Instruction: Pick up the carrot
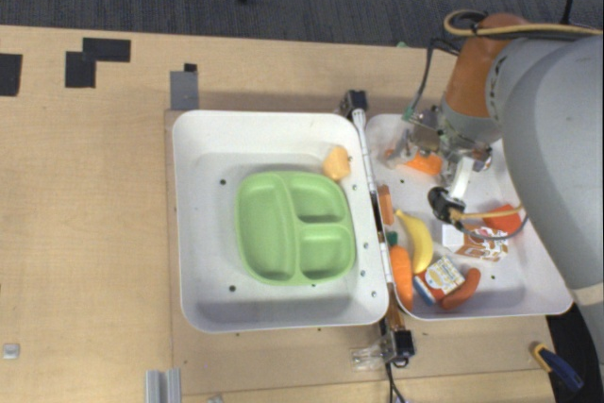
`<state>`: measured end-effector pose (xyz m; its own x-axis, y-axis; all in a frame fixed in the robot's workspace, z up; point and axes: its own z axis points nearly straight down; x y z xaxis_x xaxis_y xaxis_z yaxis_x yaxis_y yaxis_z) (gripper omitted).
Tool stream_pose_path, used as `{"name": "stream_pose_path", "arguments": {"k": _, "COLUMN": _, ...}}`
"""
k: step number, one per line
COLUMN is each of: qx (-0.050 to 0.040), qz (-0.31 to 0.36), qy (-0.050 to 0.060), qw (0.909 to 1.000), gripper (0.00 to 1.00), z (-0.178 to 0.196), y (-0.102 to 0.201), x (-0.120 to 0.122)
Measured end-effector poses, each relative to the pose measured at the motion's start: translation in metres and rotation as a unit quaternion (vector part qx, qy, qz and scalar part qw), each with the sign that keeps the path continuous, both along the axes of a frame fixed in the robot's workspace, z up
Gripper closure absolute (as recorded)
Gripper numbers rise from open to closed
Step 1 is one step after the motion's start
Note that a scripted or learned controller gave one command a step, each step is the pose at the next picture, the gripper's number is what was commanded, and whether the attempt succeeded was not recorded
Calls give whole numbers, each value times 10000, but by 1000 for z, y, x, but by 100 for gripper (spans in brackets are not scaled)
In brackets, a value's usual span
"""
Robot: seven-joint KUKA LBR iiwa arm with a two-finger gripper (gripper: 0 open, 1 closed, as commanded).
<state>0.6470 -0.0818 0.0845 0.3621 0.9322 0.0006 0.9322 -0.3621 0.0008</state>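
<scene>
Inventory, as seen from beside the bench.

1. Tabletop: pale wood, bearing two shallow white bins side by side.
2. Left bin: holds two things.
 - Green plate, three compartments, lying flat at the bin's centre.
 - Small yellow-orange lump, at 1 o'clock in the bin, just off the plate's corner and near the right wall.
3. Right bin: crowded, mostly in its left half.
 - Carrot: at 7 o'clock in the bin, lying along the left wall, its length running from 12 to 6. Nothing grips it.
 - Banana: at the carrot's 1 o'clock, touching or just beside it; I cannot tell which.
 - Small printed carton: at the carrot's 3 o'clock, just beside it.
 - Red sausage-shaped piece: at 6 o'clock in the bin, against the carton.
 - Printed packet: near the bin's centre, with a red item at its 1 o'clock.
 - Orange piece: at 11 o'clock in the bin, just below the pincer.
4. Arm: grey, with an orange band, reaching in from 3 o'clock over the right bin.
5. Pincer: low over the bin's 11 o'clock corner. Whether it stands apart or together I cannot tell from here. The carrot lies well apart from it, at its 6 o'clock.
</scene>
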Motion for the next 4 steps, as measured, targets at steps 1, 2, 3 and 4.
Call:
{"name": "stream_pose_path", "arguments": {"k": 1, "qx": -10, "qz": 32, "qy": -15, "qw": 10000, "gripper": 100, "z": 12, "y": 0, "x": 1}}
{"name": "stream_pose_path", "arguments": {"k": 2, "qx": -10, "qz": 39, "qy": -13, "qw": 10000, "gripper": 0, "z": 12, "y": 0, "x": 1}}
{"name": "stream_pose_path", "arguments": {"k": 3, "qx": -12, "qz": 64, "qy": -22, "qw": 10000, "gripper": 100, "z": 23, "y": 1, "x": 2}}
{"name": "stream_pose_path", "arguments": {"k": 4, "qx": -12, "qz": 69, "qy": -20, "qw": 10000, "gripper": 0, "z": 23, "y": 1, "x": 2}}
